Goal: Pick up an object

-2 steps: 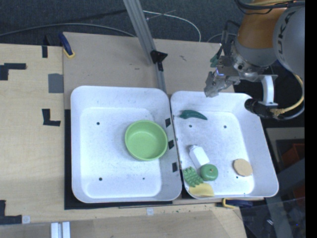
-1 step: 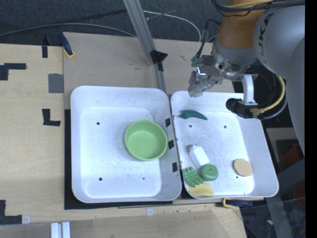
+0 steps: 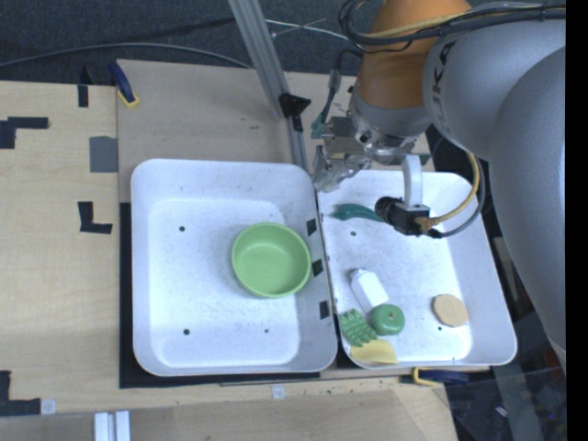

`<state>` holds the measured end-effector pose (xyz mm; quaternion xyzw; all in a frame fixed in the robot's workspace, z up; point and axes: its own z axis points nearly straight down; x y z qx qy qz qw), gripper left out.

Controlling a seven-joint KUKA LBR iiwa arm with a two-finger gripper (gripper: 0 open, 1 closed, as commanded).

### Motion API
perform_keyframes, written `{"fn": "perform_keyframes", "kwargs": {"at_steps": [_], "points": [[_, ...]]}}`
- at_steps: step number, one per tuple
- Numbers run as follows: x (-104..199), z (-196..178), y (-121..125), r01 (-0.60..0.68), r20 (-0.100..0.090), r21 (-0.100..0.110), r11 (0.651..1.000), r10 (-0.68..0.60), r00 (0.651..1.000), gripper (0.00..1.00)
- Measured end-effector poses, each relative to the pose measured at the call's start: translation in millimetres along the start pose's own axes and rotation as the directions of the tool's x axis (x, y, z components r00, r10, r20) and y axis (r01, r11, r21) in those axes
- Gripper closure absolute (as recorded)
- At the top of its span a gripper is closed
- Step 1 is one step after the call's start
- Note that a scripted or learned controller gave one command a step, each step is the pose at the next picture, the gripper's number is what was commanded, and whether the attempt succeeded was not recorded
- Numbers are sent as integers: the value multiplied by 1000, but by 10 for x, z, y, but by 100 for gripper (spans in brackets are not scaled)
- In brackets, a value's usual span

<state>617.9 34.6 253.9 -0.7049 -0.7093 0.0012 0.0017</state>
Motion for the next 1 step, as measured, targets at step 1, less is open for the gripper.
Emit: {"fn": "perform_keyframes", "kwargs": {"at_steps": [1], "points": [[428, 167, -7, -1, 1, 0, 1000, 1, 1000, 100]]}}
